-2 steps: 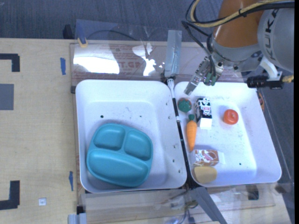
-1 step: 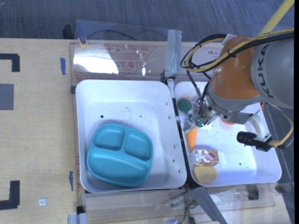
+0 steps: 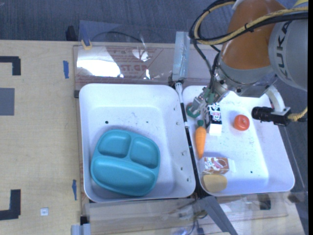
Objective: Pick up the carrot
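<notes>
Pale wooden bench (image 3: pixel 34 146), two white bins. Carrot (image 3: pixel 200 139) against right bin (image 3: pixel 274 170) left wall. Gripper (image 3: pixel 199 107) just above its top; finger state unreadable. Descend centred, avoid wall, close across width.

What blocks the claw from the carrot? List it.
Nothing visible. The claw hangs just above the carrot in the right bin, at its leafy end. A small black-and-white box lies beside the carrot's top, to its right, not across it.
</notes>
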Motion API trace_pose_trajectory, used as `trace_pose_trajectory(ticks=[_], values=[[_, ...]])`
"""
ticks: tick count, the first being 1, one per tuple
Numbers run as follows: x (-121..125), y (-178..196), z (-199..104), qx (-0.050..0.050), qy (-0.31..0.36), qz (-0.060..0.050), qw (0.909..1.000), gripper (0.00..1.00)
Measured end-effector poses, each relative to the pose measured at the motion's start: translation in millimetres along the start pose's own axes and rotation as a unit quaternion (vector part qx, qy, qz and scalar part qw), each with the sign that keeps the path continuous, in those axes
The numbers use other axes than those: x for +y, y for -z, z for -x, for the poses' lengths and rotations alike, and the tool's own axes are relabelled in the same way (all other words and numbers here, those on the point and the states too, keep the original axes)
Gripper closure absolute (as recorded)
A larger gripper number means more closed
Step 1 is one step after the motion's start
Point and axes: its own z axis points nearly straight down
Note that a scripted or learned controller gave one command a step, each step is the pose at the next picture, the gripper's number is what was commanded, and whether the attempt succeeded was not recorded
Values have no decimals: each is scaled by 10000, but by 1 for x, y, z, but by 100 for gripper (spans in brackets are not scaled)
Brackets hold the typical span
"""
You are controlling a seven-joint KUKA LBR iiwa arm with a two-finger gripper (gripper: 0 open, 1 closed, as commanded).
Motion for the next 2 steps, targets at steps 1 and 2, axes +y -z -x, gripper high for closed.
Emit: trace_pose_trajectory(ticks=[1, 2], values=[[-51, 9, 20, 20, 734, -34, 9973, 100], [-42, -20, -31, 36, -194, -46, 9998, 100]])
